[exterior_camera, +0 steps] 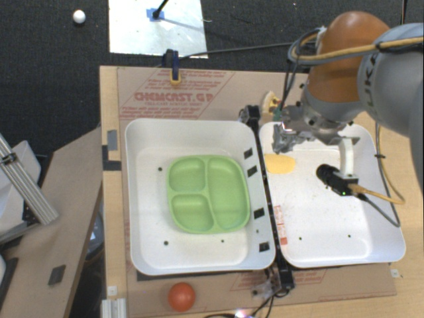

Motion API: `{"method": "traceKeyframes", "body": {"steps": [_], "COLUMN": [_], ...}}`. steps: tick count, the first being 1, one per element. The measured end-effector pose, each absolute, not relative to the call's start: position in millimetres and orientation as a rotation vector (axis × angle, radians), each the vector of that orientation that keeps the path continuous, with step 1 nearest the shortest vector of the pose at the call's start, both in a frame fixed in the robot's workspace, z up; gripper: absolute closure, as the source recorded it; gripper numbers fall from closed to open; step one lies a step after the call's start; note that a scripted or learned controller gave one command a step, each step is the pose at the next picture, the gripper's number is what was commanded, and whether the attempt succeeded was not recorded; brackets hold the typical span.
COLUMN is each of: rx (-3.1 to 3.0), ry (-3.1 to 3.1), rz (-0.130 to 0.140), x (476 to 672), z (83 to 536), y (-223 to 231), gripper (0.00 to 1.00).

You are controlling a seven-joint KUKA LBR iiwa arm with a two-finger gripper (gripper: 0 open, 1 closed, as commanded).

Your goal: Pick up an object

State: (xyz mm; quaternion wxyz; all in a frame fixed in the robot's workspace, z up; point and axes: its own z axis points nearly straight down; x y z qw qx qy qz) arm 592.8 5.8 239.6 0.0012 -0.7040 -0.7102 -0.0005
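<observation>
Inspection, with reference to the pick.

My claw point(286, 140) hangs over the far left corner of the right bin point(344, 244), close to the wall shared with the left bin point(146, 244). Whether it is apart or together I cannot tell from this slant. Nothing is seen held in it.

Nearest candidate: a flat yellow disc point(280, 165) on the right bin's floor. In the view it lies just below my claw, on the near side and a shade toward the shared wall. Its outline reads as an oval, long axis running across the view. The height between claw and disc cannot be judged.

Other item: a green tray point(208, 193) in the left bin, well apart from me.

Judgement: the disc is the nearer target. The move calls for a short shift toward the near side, then a descent. Being so flat, the disc may slip the grip.
</observation>
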Motion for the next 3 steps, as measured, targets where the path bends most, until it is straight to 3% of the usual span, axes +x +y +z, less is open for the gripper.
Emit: {"method": "traceKeyframes", "body": {"steps": [2,3], "rx": [-2.211,-2.216], "ry": [-2.23,-2.226], "rz": [0.0,-0.001], "x": [559.3,559.8], "z": [239.4,239.6], "y": [95.5,93.3], "gripper": [1.0,0.0]}}
